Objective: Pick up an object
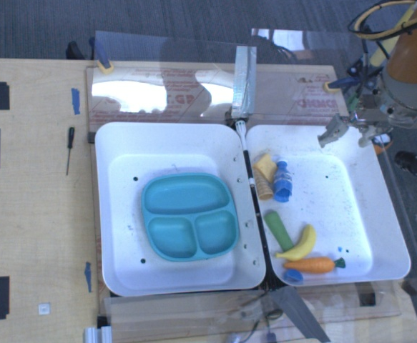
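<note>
Hovering at the frame's upper right, the gripper [352,130] is seen open and empty; the bottle [282,181] lies lower left of it, long axis near vertical in frame.

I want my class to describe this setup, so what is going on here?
A robot arm is set to pick up an object. Its hand hovers open above the right bin's far edge, holding nothing. In that bin lie a blue bottle, a banana, a carrot and a green piece. The left bin holds a teal divided tray.
</note>
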Controlling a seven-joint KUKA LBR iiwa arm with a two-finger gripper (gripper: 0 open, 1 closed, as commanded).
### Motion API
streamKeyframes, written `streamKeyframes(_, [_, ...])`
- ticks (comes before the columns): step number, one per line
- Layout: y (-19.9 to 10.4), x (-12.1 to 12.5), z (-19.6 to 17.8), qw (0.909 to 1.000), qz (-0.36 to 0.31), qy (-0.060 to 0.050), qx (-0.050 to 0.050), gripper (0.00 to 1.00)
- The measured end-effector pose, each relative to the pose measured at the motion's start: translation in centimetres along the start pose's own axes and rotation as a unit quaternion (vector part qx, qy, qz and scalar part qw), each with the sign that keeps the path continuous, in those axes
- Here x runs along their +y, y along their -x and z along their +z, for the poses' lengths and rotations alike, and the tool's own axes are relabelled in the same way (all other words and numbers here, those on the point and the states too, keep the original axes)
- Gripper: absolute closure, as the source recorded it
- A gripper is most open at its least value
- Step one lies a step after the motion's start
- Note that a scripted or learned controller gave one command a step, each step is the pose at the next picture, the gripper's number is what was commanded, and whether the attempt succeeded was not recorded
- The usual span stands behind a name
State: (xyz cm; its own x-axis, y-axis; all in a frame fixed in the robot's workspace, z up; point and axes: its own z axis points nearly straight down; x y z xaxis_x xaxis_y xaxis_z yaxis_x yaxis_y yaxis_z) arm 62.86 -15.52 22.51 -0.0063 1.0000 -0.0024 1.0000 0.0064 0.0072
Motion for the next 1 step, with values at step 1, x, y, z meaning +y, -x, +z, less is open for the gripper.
streamKeyframes(1, [-5.50, 3.52, 10.92, 0.9985, -0.055, -0.009, 0.003, 0.00])
